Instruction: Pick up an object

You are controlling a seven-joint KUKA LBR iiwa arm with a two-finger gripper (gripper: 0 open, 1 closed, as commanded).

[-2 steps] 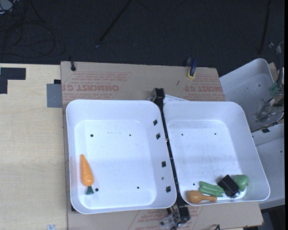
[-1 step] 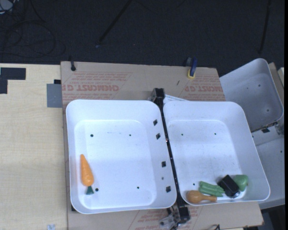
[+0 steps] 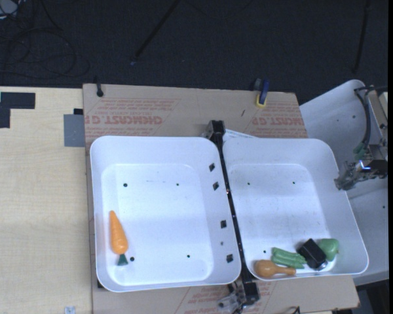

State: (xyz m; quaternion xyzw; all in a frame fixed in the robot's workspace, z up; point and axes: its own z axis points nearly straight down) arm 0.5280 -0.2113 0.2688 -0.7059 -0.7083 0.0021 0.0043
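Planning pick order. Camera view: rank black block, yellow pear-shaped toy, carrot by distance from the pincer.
1. black block, right bin's near corner, closest to the pincer.
2. yellow pear-shaped toy, right bin's near edge, further left.
3. carrot, left bin's far-left side.

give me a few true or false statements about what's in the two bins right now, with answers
1. The toy carrot lies in the left bin. True.
2. The carrot lies against the divider between the bins. False: it lies near the left bin's outer left wall.
3. The black block is in the right bin. True.
4. The right bin's things are spread over its far side. False: they cluster at its near edge.
5. The gripper holds the carrot. False: it is beyond the right bin's right edge.
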